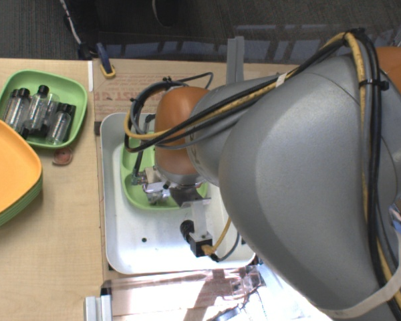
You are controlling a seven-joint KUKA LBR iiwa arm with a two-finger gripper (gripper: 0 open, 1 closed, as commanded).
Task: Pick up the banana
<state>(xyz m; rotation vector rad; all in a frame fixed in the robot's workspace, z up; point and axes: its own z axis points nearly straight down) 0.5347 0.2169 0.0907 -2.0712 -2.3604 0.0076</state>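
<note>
White bin (pixel 120 246); lime-green dish (pixel 135 191); grey arm (pixel 307 179) (orange band (pixel 177 122)); yellow and black cables (pixel 187 122); green tray (pixel 70 92); orange plates (pixel 10 172); tan wood-grain bench (pixel 47 266).

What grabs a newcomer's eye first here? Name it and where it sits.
The grey arm bulks over the right half, its orange band above a green dish in the white bin. At far left sit a green tray of vials and orange plates.

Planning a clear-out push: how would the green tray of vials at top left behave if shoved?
Green tray looks like thin plastic: probably light, sliding easily. The vials seem to lie loose on their sides, so they would likely roll and knock together.
</note>
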